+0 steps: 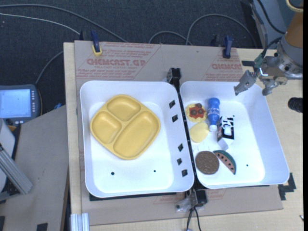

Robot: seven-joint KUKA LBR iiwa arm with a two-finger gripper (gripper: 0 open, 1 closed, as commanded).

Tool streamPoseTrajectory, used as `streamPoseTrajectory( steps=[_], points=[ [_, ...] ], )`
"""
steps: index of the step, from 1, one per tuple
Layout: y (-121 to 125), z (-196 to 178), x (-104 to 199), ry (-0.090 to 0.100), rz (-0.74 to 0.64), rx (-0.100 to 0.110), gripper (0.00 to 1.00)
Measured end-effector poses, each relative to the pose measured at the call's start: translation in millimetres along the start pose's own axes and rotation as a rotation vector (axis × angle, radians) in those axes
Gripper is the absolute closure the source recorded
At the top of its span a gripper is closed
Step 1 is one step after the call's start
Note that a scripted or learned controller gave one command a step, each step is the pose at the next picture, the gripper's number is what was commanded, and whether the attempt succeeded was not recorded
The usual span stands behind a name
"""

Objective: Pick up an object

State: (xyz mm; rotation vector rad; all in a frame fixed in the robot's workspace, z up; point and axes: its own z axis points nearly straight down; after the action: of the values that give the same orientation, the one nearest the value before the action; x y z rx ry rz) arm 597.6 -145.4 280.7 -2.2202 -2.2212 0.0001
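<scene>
The end effector [255,83] hung over the far right corner of the right bin [269,143], with the arm [293,42] reaching in from the upper right. Its two fingers [242,84] stood spread apart, and nothing lay between them. It was well apart from the things in the bin, which were gathered along the bin's left side.

In that bin, a small round toy with red and orange on top [196,111] lay near the left wall. Just to its right a blue bottle with a white cap [213,112] lay lengthwise, cap pointing toward the near edge. Below the round toy sat a pale yellow lump [198,132], close to the bottle's cap. A black and white piece [226,127] lay just right of the bottle, touching or nearly touching it. Nearer the front edge, a brown disc [207,162] lay flat, and a toy watermelon slice [225,160] rested just beside it on the right.

The left bin [96,177] held a yellow divided plate [125,126] with three compartments, set toward the bin's far left. Both bins sat side by side on the counter [120,57], whose board carried red lettering and was held by two blue clamps [96,41] at the far edge.
</scene>
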Motion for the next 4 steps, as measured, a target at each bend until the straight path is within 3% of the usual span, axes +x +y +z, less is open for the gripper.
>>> streamPoseTrajectory(
  steps=[1, 3, 4],
  points=[
    [6, 44, -1, 0.001, 0.000, 0.005, 0.00],
    [-6, 165, 11, 0.002, 0.000, 0.007, 0.00],
    [-4, 150, 10, 0.001, 0.001, -0.001, 1.00]
  ],
)
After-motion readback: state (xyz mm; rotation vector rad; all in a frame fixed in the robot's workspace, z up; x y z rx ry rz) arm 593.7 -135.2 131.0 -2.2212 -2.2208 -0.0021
